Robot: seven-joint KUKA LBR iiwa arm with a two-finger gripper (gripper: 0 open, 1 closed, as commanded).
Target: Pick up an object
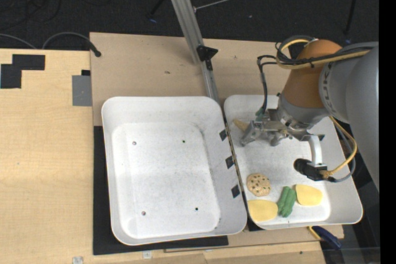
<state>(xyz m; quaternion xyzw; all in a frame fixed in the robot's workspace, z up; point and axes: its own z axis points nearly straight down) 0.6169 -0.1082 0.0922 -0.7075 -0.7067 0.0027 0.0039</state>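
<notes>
Cookie, two yellow pieces and a green pod lie bunched at the near end of the right bin, any of them a fair candidate for the pick. The gripper hangs low over the far half of that same bin, well apart from the cluster, beneath the orange band of the arm's wrist. Whether the tool is released or clenched cannot be told from this angle, and nothing can be made out in its grasp.

A clean try would likely bring the tool toward the near end and set it down square over one item. The cookie looks the easiest mark: it sits a little apart from the rest, while the green pod lies pressed between the yellow pieces and would be hard to straddle alone.

Room is tight there. The cookie lies close to the bin's left wall, beside the black clips on the seam with the left bin, and the yellow pieces rest near the bin's near rim. The middle of the right bin's floor offers open space for the approach.
</notes>
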